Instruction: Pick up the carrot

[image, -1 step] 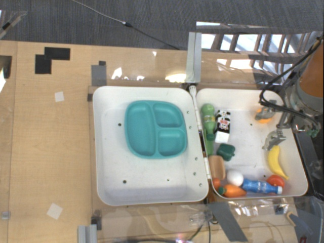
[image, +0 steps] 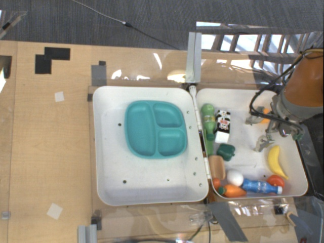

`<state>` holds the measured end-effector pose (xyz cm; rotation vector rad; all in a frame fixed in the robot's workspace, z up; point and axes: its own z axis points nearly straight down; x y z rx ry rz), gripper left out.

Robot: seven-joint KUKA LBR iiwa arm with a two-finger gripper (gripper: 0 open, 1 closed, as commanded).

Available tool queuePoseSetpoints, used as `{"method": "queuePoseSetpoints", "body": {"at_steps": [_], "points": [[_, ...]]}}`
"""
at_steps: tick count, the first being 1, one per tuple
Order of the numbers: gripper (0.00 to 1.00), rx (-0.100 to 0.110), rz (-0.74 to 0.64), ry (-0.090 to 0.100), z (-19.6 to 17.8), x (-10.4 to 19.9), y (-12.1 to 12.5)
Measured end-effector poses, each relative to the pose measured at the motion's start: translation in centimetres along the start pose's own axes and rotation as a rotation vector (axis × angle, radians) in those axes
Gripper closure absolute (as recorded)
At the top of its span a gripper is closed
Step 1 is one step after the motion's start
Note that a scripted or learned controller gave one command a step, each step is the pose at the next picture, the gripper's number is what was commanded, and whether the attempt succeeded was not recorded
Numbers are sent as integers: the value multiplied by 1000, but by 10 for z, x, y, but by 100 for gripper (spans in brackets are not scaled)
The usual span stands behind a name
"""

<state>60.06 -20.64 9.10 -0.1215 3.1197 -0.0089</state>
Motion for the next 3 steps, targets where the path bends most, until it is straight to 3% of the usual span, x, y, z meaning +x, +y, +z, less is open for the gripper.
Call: {"method": "queuePoseSetpoints", "body": {"at_steps": [1, 2, 3], "points": [[0, -4, 122, 7, 2, 18, 4], [0, -1, 246, -1, -97, -51, -2], [0, -1, 195, 4, 1, -5, 0]]}}
